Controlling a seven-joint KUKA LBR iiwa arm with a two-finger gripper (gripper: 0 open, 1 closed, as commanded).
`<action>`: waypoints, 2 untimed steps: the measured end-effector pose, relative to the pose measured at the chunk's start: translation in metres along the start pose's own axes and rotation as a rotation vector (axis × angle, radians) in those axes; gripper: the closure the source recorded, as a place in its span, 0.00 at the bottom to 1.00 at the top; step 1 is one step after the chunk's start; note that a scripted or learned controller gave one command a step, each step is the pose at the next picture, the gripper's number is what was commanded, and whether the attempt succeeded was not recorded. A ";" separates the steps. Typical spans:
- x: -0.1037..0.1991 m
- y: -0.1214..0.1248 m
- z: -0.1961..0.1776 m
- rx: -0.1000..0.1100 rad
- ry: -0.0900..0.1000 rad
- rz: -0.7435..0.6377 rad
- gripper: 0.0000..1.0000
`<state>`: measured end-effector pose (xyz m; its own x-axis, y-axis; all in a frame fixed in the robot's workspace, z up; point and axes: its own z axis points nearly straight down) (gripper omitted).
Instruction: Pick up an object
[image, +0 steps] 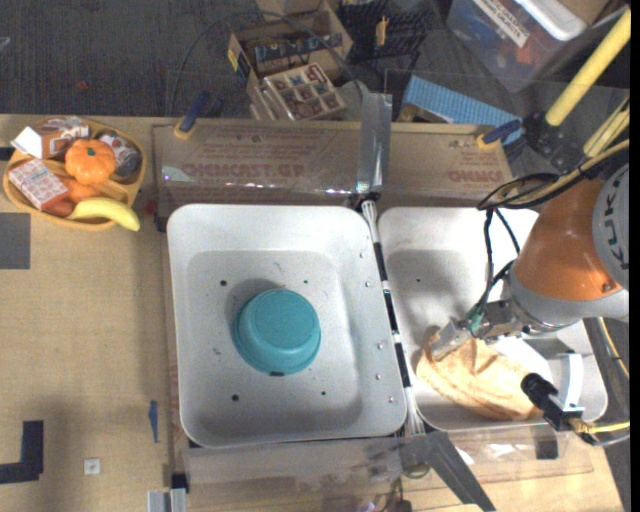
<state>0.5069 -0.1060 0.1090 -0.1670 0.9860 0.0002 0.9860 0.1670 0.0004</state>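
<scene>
Teal bowl (278, 330); white bins (200, 250) (both); tan cloth (478, 380)

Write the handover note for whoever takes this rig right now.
Gripper: low in the right bin, at the left end of the flat tan object; whether it is open or shut cannot be told from the camera view.
Things: tan object lies on the right bin's floor toward the near edge; teal bowl sits upside down in the middle of the left bin.
Done: arm is down at the tan object.
Left: nothing is seen lifted; confirm a grasp, then raise the object.
</scene>
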 end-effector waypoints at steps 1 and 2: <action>0.000 0.000 0.000 0.000 0.000 0.000 0.00; -0.001 0.000 -0.010 -0.002 -0.001 0.003 1.00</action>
<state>0.5072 -0.1071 0.1187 -0.1640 0.9865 -0.0009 0.9865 0.1640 0.0023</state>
